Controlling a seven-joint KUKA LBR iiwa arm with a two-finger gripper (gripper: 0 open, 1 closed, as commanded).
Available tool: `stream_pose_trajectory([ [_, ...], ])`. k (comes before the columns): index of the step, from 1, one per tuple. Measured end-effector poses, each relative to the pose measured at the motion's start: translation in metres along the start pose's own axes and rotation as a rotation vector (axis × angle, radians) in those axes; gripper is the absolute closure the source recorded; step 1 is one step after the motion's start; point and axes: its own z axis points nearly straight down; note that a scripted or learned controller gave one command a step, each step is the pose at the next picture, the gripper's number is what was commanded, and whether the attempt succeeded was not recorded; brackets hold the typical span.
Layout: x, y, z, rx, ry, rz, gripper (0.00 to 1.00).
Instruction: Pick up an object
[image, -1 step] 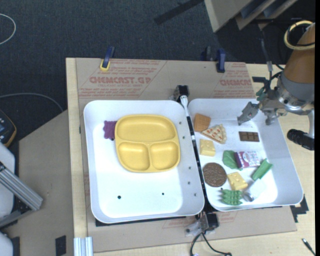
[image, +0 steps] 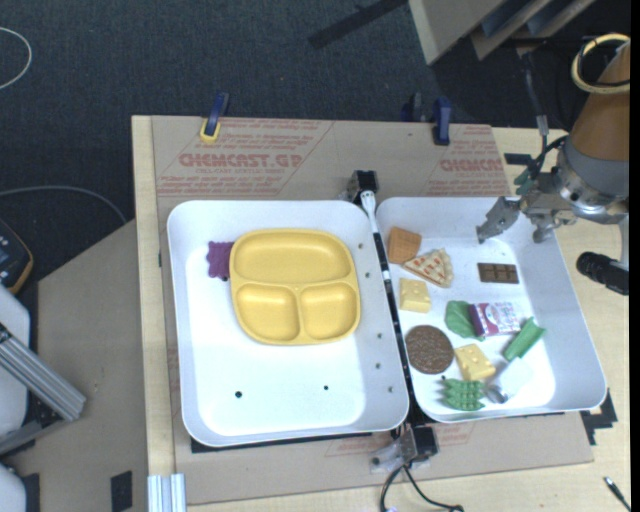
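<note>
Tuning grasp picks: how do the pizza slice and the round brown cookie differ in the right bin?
Shape: the pizza slice is a wedge; the cookie is a disc.
Colour: the slice is tan with red spots; the cookie is plain dark brown.
Place: the slice lies nearer the bin's far end, beside the toast piece; the cookie lies nearer the near end, by the divider. Both lie flat in the right bin.

A yellow divided plate (image: 295, 285) is seen lying in the left bin (image: 200, 400), a purple scrap (image: 218, 259) tucked just beside it.
</note>
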Motion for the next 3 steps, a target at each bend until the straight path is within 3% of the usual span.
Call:
stream_pose_trajectory([
  [1,0.001,-0.003,0.064,0.007,0.002,0.0,0.0],
  [2,0.002,-0.002,0.109,-0.001,-0.001,-0.001,0.0],
  [3,0.0,0.001,0.092,-0.012,-0.007,-0.001,1.0],
])
